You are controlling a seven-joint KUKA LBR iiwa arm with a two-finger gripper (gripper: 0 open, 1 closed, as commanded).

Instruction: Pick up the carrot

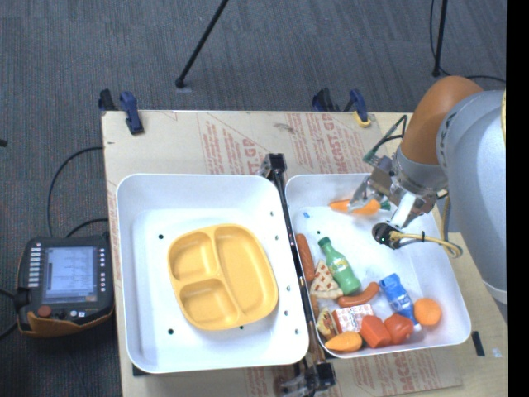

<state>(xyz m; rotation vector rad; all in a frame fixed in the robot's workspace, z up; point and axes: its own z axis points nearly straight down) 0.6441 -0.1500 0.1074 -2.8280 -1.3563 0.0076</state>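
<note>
Your landmark is the green bottle [339, 265] in the right bin [450, 281]. The carrot [354, 207] sits up-view of that bottle, near the bin's far wall, a bit right of the bottle's cap. Its long axis runs roughly left-right across the view, thin tip toward the left, fat end toward the right. The gripper [378, 198] is up and right of the bottle, right at the carrot's fat end, so the carrot extends leftward from the tool and its right end tucks under the finger hardware. You can't call a grasp from this: the fingers and the carrot's end overlap in the view, and I cannot tell whether the jaws are spread or closed, or whether anything sits between them. My read: the closing direction needs to cross the carrot's short axis, meaning near-far in this view, and the grip point looks off toward the thick end rather than mid-length. Risk I'd flag: an end grip may let the carrot pivot or slide out on lift. The rest of the toy food lies below and right of the bottle, well apart from the carrot, so clutter shouldn't interfere.
</note>
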